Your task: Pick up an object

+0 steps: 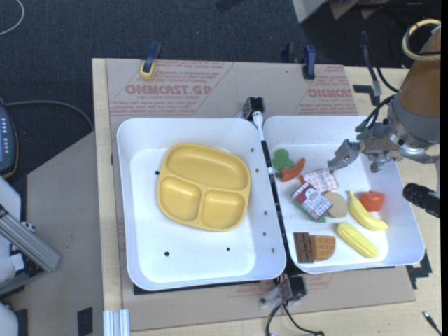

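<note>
- Cardboard sheet (210, 82) under the bins carried red print "CHEMCAST GP" at 12 o'clock of the left bin (133, 187).
- Same print repeated, partly cut off, at 12 o'clock of the right bin (406, 250).
- Small packets (316, 193) in right bin had red/white print, too small to read.

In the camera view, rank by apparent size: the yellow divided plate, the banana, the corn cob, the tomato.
1. yellow divided plate, by far largest.
2-3. banana and corn cob: look alike in size, not ranked.
4. tomato, smallest.
</note>
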Robot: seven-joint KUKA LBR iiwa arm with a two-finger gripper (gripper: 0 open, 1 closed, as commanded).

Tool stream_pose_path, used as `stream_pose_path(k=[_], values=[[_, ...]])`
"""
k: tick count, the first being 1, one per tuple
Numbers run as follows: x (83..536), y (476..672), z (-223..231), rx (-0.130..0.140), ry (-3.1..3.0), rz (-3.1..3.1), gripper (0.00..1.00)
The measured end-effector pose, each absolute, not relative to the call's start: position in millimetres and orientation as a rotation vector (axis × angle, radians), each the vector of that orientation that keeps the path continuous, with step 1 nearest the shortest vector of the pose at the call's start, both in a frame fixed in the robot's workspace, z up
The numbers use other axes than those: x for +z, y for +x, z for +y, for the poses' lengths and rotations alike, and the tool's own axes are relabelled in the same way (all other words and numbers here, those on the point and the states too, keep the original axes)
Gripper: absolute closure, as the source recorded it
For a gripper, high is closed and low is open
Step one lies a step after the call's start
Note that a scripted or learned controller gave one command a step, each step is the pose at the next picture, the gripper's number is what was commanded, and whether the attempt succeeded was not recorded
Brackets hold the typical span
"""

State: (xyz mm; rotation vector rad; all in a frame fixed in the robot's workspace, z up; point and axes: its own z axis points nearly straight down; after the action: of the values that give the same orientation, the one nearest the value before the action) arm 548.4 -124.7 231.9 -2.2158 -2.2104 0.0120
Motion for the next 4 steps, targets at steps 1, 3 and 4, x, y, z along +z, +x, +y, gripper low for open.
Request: stream_pose_path(k=[1,3,4], values=[[237.8,550.8,-124.6,0.001,-2.22,-2.22,0.0],[116.4,562.2,-124.9,0.004,-2.219,-2.216,0.0],[82.6,561.6,-124.0,0.004,-2.218,-2.217,0.0]])
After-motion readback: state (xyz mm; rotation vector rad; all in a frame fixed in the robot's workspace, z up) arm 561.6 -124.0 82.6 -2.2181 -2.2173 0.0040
